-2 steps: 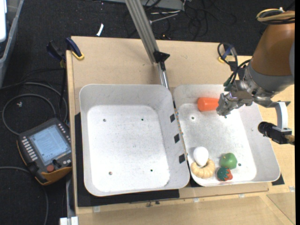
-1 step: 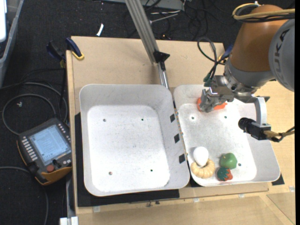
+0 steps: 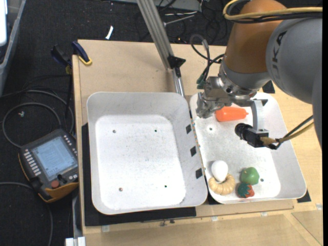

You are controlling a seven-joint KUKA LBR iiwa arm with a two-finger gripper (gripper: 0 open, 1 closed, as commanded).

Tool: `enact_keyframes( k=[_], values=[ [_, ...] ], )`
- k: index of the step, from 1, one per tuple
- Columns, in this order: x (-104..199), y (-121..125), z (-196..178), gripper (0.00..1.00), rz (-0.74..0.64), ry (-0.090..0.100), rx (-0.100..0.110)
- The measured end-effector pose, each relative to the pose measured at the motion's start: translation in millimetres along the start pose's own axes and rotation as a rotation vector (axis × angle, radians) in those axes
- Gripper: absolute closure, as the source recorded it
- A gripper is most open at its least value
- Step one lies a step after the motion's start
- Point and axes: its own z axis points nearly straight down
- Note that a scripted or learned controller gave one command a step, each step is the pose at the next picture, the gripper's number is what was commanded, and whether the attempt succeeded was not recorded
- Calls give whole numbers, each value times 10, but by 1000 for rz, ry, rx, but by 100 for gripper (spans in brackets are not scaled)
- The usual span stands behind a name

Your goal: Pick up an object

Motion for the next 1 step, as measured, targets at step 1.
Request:
enact_keyframes(
  k=[1],
  values=[
    [482, 20, 82, 100, 2, -1, 3]
  ],
)
